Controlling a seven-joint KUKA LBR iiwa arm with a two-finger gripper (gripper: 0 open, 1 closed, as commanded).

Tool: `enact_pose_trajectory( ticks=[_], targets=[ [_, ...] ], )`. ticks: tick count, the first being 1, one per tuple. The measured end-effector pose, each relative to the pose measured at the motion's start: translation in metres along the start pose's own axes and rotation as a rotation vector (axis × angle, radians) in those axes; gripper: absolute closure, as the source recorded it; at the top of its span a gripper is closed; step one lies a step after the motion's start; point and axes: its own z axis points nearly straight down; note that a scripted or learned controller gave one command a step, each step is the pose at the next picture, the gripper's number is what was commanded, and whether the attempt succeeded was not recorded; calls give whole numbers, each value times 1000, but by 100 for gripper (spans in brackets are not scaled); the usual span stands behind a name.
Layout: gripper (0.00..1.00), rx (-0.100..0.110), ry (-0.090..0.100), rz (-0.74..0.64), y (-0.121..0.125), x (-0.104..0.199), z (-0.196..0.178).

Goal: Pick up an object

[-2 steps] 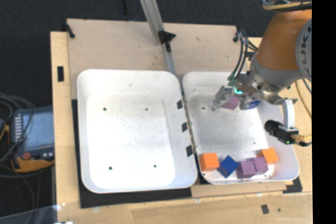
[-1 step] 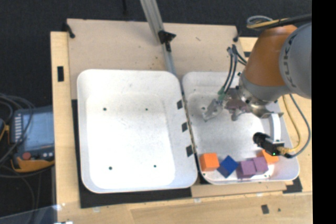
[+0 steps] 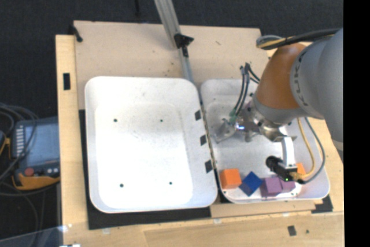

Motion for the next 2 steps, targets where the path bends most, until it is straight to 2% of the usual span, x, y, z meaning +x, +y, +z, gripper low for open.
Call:
enact_pose_trajectory(
  ticks=[1,2],
  targets=[
    [0,-7,-1,0,1,-2,13],
    [100,-11,1,8,2,-2,2]
  ],
)
